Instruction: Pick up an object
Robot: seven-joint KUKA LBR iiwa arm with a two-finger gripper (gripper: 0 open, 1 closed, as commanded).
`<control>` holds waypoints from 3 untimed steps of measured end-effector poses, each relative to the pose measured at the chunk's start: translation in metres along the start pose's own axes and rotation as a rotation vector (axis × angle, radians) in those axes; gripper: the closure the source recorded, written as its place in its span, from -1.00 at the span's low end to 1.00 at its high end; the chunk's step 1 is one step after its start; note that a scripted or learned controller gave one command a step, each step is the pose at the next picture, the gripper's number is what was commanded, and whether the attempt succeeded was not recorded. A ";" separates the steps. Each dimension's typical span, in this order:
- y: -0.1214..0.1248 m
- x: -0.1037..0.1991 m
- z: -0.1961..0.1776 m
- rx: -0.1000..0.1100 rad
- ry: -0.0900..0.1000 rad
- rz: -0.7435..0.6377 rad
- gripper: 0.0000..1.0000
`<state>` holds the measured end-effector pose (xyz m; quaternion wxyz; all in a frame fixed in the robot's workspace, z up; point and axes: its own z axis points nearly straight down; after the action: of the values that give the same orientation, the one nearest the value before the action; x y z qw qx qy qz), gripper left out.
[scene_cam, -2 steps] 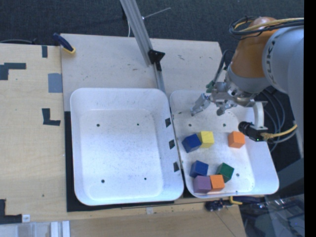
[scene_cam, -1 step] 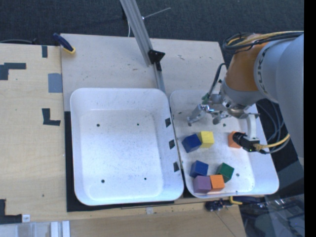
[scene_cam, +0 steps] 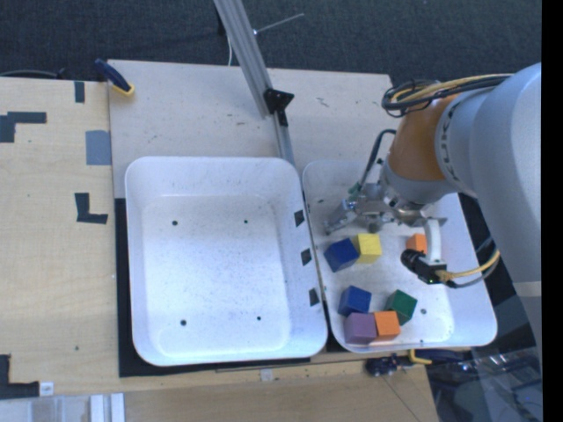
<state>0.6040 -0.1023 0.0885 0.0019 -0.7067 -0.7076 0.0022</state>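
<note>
Blocks: six small coloured blocks, all in the right-hand bin, the one on the view's right.
Yellow block: near the middle of that bin, touching the blue block on its left.
Blue block: close to the bin's left wall, just below the gripper.
Second blue block: toward the bin's near edge, apart from the upper pair.
Green block: right of the second blue block, turned at an angle.
Purple block: against the bin's near edge, touching the orange block on its right.
Orange block: just below the green block, near the near edge.
Gripper: low inside the right-hand bin, in its far left part, just above the blue and yellow blocks; no block is seen in it.
Gripper state: cannot tell from this slant whether it is apart or together.
Arm: grey with an orange band, reaching in over the bin's right and far edges.
Left-hand bin: white, side by side with the right-hand bin, rims meeting.
Bench: pale board under both bins.
Metal pole: grey, slanting from the top edge down to the far edge between the bins.
Blue-and-yellow tool: at the bench's far left corner.
</note>
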 end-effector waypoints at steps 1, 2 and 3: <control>0.001 0.001 -0.013 -0.002 0.001 -0.001 1.00; 0.007 -0.007 -0.062 -0.009 0.000 0.001 1.00; 0.007 -0.016 -0.111 -0.010 -0.001 0.000 1.00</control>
<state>0.6121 -0.1185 0.1999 -0.0020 -0.7068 -0.7075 -0.0010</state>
